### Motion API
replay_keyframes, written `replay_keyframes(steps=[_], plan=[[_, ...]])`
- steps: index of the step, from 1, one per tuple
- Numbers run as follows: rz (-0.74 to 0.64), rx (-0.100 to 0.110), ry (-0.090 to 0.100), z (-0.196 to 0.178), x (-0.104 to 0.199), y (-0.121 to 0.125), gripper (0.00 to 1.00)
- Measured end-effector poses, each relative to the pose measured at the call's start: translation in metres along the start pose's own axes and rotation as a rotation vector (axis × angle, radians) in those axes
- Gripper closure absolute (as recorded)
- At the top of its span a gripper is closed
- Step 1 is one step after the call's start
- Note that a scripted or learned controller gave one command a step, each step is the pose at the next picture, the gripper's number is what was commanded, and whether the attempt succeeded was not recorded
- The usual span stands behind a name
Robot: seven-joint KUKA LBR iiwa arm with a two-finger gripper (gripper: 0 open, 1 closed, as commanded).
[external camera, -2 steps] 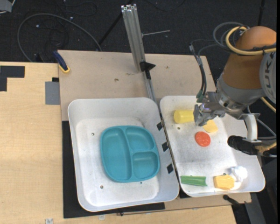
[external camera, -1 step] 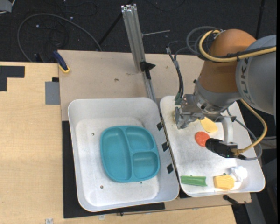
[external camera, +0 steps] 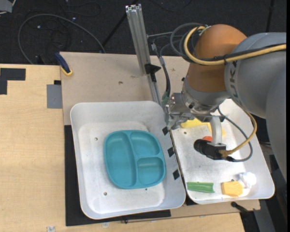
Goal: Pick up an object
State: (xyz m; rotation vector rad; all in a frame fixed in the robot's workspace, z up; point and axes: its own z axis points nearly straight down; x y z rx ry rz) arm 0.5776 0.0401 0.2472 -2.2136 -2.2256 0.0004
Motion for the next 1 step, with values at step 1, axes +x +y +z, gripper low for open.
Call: replay_keyframes(steps=[1], plan=[[0.0, 0.0, 0.0, -0.0025, 0.0505, 0.0125, 1.0]])
